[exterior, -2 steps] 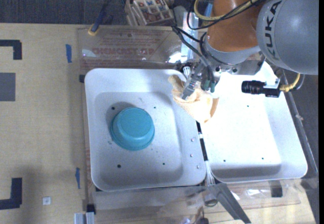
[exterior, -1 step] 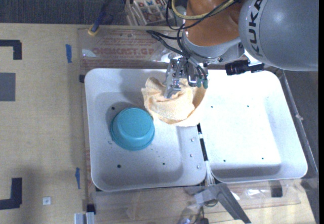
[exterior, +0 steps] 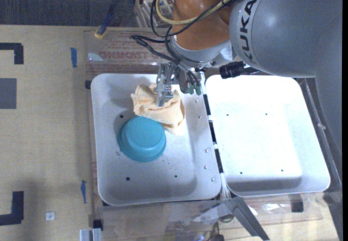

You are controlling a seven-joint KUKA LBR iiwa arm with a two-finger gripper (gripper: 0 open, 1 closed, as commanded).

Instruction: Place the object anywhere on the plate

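Camera view: the gripper (exterior: 166,93) pinches a crumpled yellow cloth (exterior: 157,108) near the left bin's (exterior: 109,180) far edge, touching an upturned blue bowl (exterior: 142,138); bare floor toward its near edge.

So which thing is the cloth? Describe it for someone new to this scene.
Take the left white bin. Near its back wall, under the end effector, lies the cloth, touching the blue bowl. It is pale yellow, soft and crumpled; the bowl is round and rigid.

bench (exterior: 43,142): wooden | on it: left bin (exterior: 109,180), right bin (exterior: 304,180), side by side
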